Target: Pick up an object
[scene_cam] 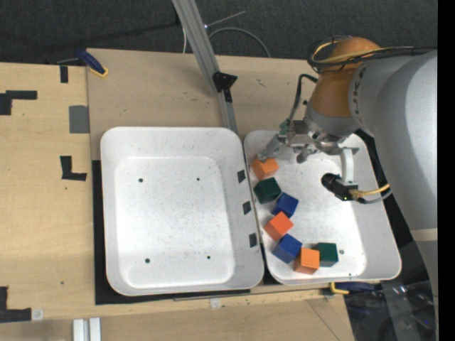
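The hand hangs low in the right bin, just above an orange cube (whether it's open or closed, I can't tell).

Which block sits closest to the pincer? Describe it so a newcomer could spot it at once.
Look in the right-hand bin, at the far end of its row of blocks. The orange block there lies just under the pincer, with a dark green block beside it; the other orange blocks lie nearer the camera.
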{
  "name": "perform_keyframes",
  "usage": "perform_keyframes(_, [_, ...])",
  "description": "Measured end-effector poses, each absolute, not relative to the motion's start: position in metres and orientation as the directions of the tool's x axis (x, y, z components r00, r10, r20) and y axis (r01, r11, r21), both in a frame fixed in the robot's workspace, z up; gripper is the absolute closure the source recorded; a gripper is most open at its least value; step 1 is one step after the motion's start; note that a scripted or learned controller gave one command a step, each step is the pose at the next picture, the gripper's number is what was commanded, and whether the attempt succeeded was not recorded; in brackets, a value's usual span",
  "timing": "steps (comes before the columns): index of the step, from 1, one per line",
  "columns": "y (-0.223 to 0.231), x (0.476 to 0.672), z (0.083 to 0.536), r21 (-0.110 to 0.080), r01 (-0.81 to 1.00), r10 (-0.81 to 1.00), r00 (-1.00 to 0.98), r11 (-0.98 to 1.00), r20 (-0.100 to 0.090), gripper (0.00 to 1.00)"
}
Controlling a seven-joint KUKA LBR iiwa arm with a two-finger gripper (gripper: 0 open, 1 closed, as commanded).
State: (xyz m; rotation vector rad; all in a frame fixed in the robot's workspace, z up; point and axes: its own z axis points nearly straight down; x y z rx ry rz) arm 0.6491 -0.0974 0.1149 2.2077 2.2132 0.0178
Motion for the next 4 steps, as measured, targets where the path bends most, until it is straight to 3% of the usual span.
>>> perform_keyframes(1, [-0.097, 0.651, 0.126, 0.025, 1.0, 1.0, -0.003, 0.003, -0.003, 1.0])
perform_keyframes(2, [-0.09, 0.647, 0.187, 0.005, 1.0, 1.0, -0.003, 0.003, 0.0, 1.0])
perform_keyframes(4, [-0.084, 0.641, 0.293, 0.005, 1.0, 1.0, -0.002, 0.002, -0.001, 1.0])
